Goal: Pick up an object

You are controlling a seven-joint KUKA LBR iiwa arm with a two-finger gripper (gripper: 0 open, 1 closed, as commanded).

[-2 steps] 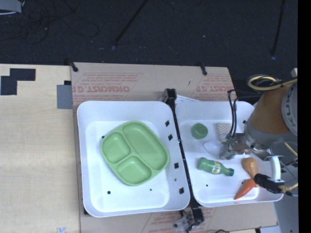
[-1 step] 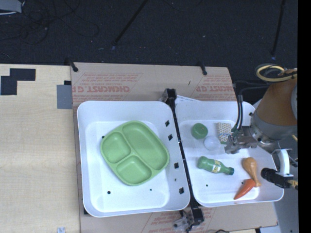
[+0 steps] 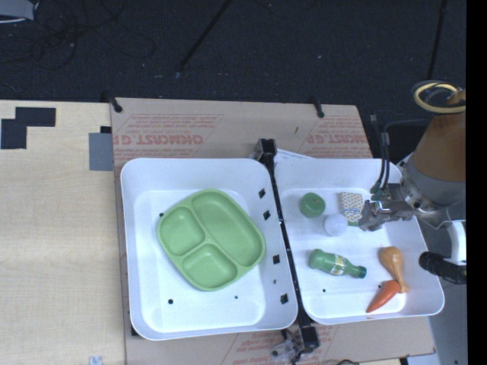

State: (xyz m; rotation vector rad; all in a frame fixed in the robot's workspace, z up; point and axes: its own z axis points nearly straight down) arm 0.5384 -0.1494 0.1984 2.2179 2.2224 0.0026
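My arm reaches in from the right over the right-hand bin, with 6 small things lying loose in it.

The 2 white bins sit side by side on cardboard: the left bin (image 3: 144, 295) carries a green 3-compartment plate (image 3: 211, 239), lying flat and turned at an angle. The right bin (image 3: 342, 314) carries the rest. My pincer (image 3: 370, 217) sits low at the bin's right side, just beside a small patterned packet (image 3: 351, 204); I cannot tell how wide it stands, and I see nothing between its tips. A green bottle (image 3: 336, 263) lies on its side mid-bin. A tan pear-shaped piece (image 3: 393, 263) and an orange carrot (image 3: 383, 296) lie near the right corner, touching. A green round piece (image 3: 312, 204) and a white ball (image 3: 335, 224) lie close left of the packet.
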